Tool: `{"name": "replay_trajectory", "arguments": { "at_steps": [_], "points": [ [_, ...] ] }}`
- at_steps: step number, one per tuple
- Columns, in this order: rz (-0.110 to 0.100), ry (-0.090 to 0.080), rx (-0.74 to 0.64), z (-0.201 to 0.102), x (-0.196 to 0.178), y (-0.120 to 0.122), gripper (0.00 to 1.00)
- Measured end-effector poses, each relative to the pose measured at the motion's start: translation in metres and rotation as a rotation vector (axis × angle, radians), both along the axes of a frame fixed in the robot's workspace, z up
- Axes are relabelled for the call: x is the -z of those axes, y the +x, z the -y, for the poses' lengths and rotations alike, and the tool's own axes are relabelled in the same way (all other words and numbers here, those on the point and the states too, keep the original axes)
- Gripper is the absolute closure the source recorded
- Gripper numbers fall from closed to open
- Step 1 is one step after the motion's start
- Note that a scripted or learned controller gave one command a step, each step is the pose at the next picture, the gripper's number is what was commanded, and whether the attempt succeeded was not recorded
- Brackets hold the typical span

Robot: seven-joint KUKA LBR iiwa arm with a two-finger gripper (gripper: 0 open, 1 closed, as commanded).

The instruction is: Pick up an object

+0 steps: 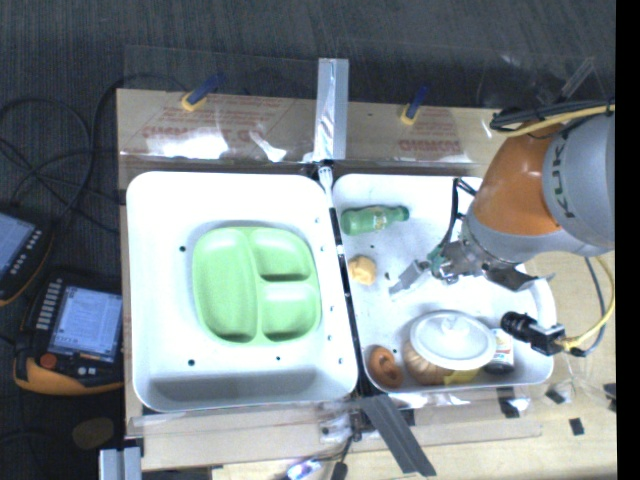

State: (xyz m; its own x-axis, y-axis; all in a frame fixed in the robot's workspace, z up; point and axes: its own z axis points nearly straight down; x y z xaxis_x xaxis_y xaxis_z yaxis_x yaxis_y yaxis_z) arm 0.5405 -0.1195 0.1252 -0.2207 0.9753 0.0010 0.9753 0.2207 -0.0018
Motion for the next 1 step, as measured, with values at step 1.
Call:
{"name": "replay_trajectory", "arguments": {
  "at_steps": [1],
  "points": [
    [0.001,-0.001,-0.192,0.0783,0.0191,-0.0158,0.0]
  ]
}}
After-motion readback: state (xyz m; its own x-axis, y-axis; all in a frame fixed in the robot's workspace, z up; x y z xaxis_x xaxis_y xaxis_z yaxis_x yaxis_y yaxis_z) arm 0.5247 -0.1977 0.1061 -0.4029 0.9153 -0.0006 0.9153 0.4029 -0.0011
